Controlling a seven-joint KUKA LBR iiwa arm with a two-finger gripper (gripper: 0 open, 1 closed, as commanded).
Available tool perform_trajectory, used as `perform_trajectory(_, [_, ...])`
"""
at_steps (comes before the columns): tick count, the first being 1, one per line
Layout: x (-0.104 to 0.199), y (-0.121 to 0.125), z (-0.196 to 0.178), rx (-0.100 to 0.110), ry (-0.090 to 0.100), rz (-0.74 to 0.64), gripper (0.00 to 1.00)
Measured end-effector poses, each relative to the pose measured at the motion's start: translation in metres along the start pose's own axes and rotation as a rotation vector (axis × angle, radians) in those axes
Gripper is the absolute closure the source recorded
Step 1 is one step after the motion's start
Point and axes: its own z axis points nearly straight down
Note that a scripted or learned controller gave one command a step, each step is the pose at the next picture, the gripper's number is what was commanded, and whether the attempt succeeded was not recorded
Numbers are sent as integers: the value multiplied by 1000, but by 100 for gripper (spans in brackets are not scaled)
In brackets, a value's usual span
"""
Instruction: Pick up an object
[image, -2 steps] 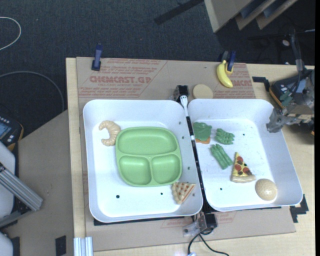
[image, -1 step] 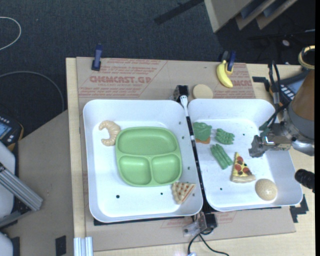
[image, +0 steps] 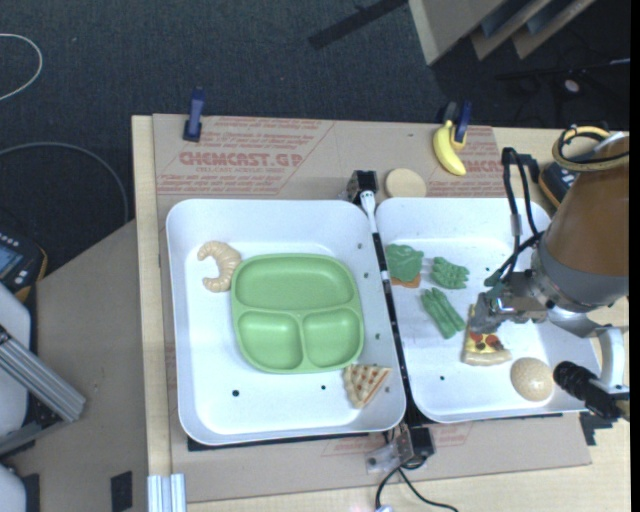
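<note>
Along the counter's (image: 110, 300) far edge I read "CHEMCAST GP" on brown paper (image: 240, 155). My arm (image: 590, 235) reaches over the right bin (image: 440, 400), hand (image: 487, 318) low above the pizza slice (image: 485, 347); I cannot tell its grip.

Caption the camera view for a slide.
Pincer poised over pizza slice in right bin; green divided plate in left bin.

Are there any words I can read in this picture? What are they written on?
"CHEMCAST. G P": large reddish letters on the brown board under the bins, above the left bin.
Smaller reddish lines around it, and on the board by the banana: too blurred to read.
</note>
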Motion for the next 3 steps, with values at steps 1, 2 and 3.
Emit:
perform_trajectory(1, [78, 1, -63, -11, -2, -7, 100])
perform_trajectory(2, [151, -1, -2, 3, 0, -6, 100])
perform_trajectory(3, [168, 2, -158, -24, 2, -5, 100])
